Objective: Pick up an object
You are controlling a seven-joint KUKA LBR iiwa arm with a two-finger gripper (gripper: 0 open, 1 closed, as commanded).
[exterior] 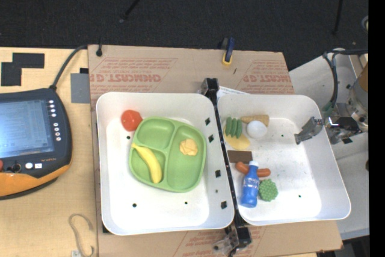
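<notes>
arm (355, 114): cut by right edge | teach pendant (30, 138): cut by left edge

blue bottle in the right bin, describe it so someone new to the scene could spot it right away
Start at the right bin, the white one nearer the arm. Along its left wall, towards the near edge, lies the blue bottle. It has a white cap, sits beside a green broccoli piece, and is the only blue thing there.

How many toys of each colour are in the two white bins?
Red: 1, the tomato
Green: 3, the plate, the pickle, the broccoli
Yellow: 3, the banana, the lumpy piece, the slice
White: 1, the egg
Blue: 1, the bottle
Brown: 1, the block
Orange: 1, the sausage
Tan: 1, the bread
Total: 12
</notes>
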